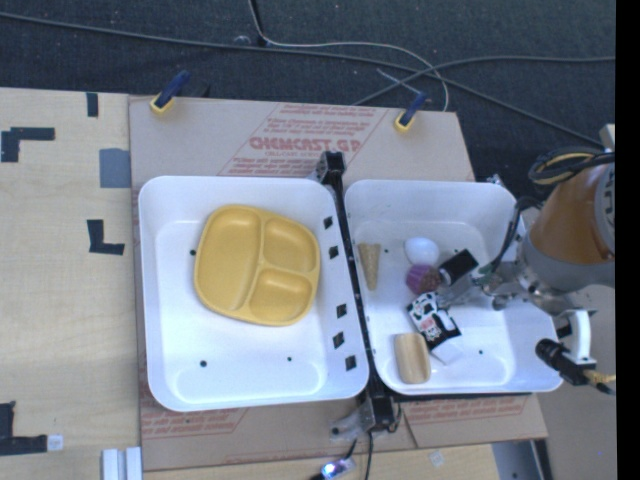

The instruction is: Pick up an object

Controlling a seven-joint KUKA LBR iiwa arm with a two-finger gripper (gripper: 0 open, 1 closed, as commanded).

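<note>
Left bin (160, 268): holds a yellow divided plate (257, 265), lying flat.
Right bin (500, 203): holds a white ball (421, 249), a purple object (421, 277), a black-and-white patterned item (430, 318), a tan block (411, 357) and a small cone (370, 264).
Gripper (462, 280): low inside right bin, just beside the purple object; open or clenched, cannot tell.
Arm (570, 233): enters from right, over bin rim.

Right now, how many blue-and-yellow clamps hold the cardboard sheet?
2: one clamp at the cardboard sheet's far-left corner, another clamp on its far edge toward the right. Others may be hidden.
</note>
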